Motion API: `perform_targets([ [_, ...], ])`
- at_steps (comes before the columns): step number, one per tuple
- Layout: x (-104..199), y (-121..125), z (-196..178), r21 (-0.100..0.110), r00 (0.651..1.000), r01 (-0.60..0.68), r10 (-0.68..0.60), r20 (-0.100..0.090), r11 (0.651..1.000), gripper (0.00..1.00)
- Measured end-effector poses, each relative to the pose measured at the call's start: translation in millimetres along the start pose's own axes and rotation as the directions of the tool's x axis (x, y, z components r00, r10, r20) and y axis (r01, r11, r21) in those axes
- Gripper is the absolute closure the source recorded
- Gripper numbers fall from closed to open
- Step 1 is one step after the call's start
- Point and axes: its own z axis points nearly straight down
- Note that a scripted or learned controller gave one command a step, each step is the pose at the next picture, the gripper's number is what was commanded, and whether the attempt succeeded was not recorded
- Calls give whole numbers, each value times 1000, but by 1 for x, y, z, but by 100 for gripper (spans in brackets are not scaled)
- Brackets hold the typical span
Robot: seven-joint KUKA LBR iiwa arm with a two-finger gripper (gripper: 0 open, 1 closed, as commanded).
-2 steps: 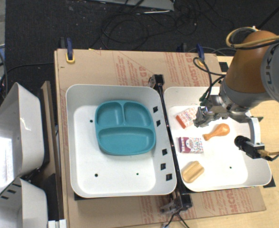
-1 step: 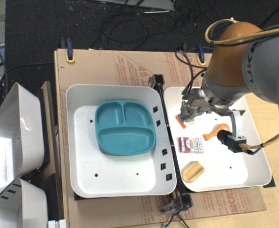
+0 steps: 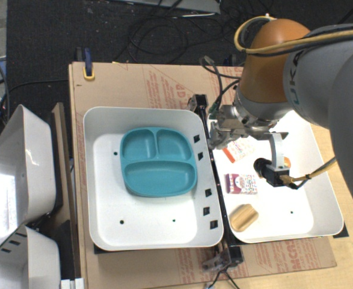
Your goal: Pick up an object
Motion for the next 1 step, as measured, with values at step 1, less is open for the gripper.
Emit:
perform_targets([
  [1, 43, 26, -8, 0, 1000, 0, 0, 0, 1000, 100],
])
